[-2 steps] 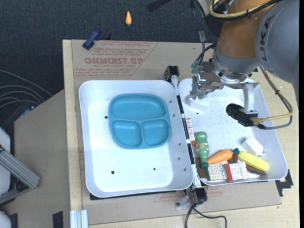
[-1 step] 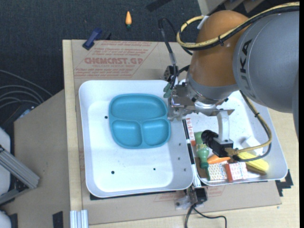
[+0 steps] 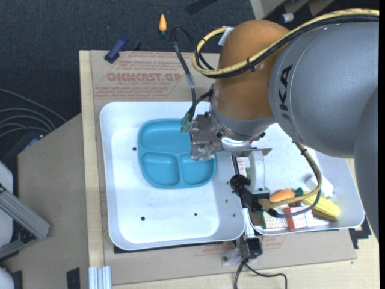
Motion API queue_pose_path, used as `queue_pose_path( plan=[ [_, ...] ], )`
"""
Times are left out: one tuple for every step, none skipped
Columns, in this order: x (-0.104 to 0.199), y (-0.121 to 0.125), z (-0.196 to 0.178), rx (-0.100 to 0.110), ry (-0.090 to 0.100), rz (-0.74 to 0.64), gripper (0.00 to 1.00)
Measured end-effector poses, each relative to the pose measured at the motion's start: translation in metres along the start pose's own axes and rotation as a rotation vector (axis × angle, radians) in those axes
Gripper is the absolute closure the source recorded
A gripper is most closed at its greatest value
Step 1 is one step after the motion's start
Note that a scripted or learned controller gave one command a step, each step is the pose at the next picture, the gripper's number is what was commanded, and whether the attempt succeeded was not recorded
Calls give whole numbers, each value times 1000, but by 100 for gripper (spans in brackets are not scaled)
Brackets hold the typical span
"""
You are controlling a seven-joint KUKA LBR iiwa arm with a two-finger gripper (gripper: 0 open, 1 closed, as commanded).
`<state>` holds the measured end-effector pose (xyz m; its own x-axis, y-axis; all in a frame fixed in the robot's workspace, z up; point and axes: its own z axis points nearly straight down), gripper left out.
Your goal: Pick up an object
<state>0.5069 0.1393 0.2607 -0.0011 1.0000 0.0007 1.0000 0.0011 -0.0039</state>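
The tool (image 3: 201, 150) hangs low over the right edge of a blue 3-section plate (image 3: 167, 155) lying in the left bin (image 3: 120, 209). Its grip I cannot tell. A yellow piece (image 3: 326, 208) sits in the right bin (image 3: 355, 218).

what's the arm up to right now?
The KUKA arm reaches in from the right, with its gripper low over the blue divided plate in the left bin. Nothing can be seen held, and the plate lies flat on the bin floor. The right bin holds a carrot-like piece, a yellow item and some printed packets.
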Motion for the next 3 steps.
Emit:
queue_pose_path(
  plan=[
    [14, 77, 24, -4, -1, 0, 100],
    [86, 36, 15, 0, 0, -1, 100],
    [86, -1, -8, 1, -1, 0, 100]
  ],
)
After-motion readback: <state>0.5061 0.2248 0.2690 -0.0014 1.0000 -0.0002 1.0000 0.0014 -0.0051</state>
